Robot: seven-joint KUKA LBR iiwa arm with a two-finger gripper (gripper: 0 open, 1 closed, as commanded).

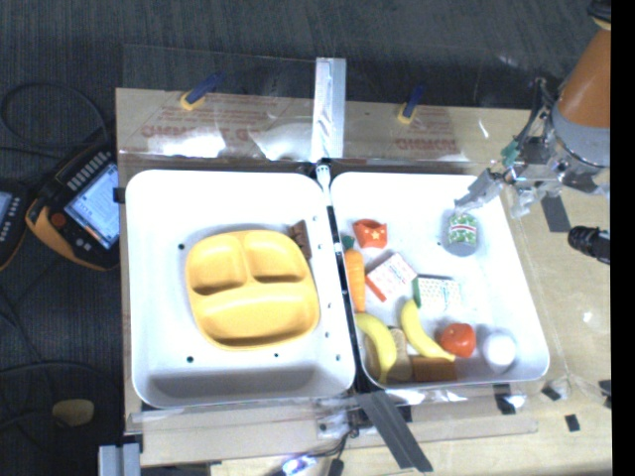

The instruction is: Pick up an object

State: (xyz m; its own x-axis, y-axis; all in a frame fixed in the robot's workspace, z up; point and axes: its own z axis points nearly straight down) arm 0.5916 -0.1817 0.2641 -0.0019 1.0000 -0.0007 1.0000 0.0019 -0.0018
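Here I saw the gripper just right of and above the can, its long axis upright; fingers apart, nothing between them

- Robot lab, not a home or kitchen.
- Wooden bench carries two white bins fixed side by side, clamps at the back edge.
- Handheld control pendant with cables lies on dark carpet at left.
- Toy food and a yellow divided tray serve as test objects.
- Industrial arm at right.
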